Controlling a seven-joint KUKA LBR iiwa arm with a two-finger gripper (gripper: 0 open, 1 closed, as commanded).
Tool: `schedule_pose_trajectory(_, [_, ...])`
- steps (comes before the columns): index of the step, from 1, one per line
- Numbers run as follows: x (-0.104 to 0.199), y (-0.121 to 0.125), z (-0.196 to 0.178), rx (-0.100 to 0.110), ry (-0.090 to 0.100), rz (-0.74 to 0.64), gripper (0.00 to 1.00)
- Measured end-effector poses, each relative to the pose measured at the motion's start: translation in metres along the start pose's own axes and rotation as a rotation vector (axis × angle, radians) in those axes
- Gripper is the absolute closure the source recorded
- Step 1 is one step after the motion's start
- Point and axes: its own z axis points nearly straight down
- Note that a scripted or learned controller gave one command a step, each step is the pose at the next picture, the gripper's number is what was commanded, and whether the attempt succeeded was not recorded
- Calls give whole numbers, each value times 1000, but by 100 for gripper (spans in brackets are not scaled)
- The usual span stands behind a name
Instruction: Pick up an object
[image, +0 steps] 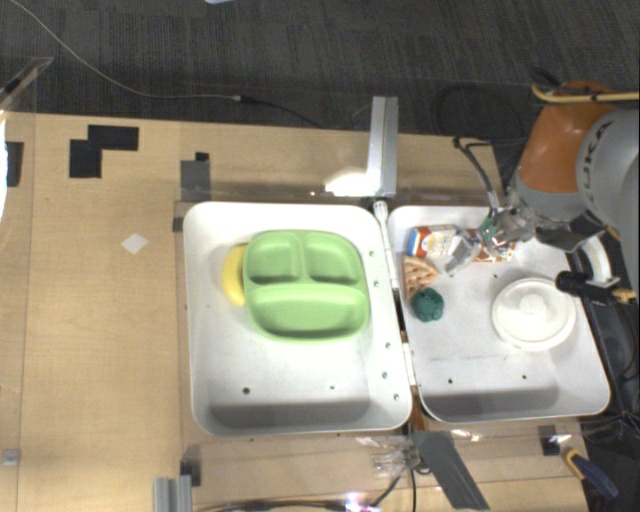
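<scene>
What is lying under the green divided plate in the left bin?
A yellow object sticks out from under the left edge of the green divided plate, which lies in the left bin. The rest of it is covered by the plate, so I cannot tell its full shape.

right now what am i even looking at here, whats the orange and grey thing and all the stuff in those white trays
This is one camera above a workbench, looking down at a slant. The orange and grey thing is a robot arm reaching in from the right; its job is to pick something up. At its tip is a small pincer, low over the back of the right tray. I cannot tell whether it grips anything.

The left tray holds a green divided plate with something yellow poking out from under its left edge. The right tray holds a small packet, a pizza-like slice, a dark green ball and a round white lid.
</scene>
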Motion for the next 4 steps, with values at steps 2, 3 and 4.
schedule_pose_trajectory(2, [2,5,2,14,-6,-11,0])
schedule_pose_trajectory(3, [16,17,1,8,-3,175,0])
schedule_pose_trajectory(4, [-44,2,-23,-35,4,141,0])
